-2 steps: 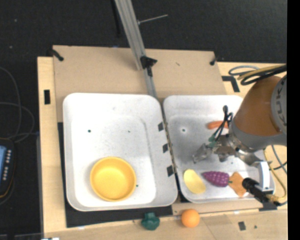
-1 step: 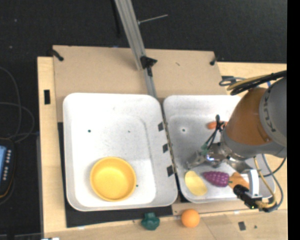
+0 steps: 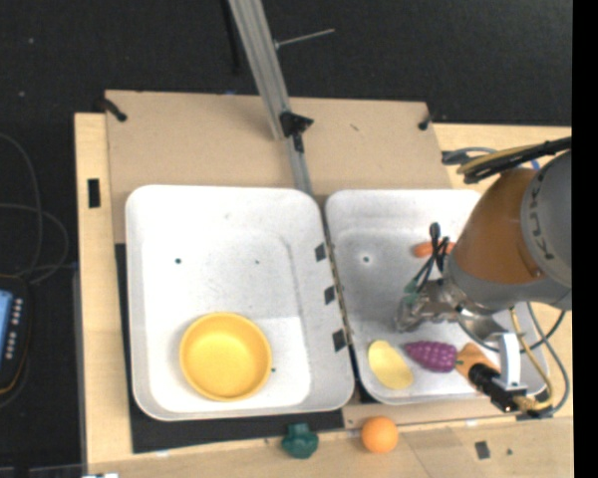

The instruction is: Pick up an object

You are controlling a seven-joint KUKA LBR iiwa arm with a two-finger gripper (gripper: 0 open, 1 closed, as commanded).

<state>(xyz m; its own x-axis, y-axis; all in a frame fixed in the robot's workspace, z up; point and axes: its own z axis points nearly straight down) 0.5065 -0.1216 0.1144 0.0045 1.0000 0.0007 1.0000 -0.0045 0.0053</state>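
My gripper [image 3: 413, 315] hangs low inside the right bin [image 3: 379, 222], below the grey arm with its orange band. Just in front of it lie a pale yellow oval object [image 3: 389, 364] and a purple bunch of grapes [image 3: 431, 356]. An orange piece [image 3: 472, 355] sits to the right of the grapes, partly under the arm. A small orange item [image 3: 422, 250] lies farther back, half hidden by cables. The gripper stands slightly above and behind the yellow object and the grapes, and nothing shows in it.
A yellow bowl [image 3: 225, 355] sits in the front of the left bin [image 3: 179, 227]. On the bench in front of the bins lie an orange ball [image 3: 379, 434] and a green object [image 3: 300, 441]. A metal pole [image 3: 269, 78] slants over the back.
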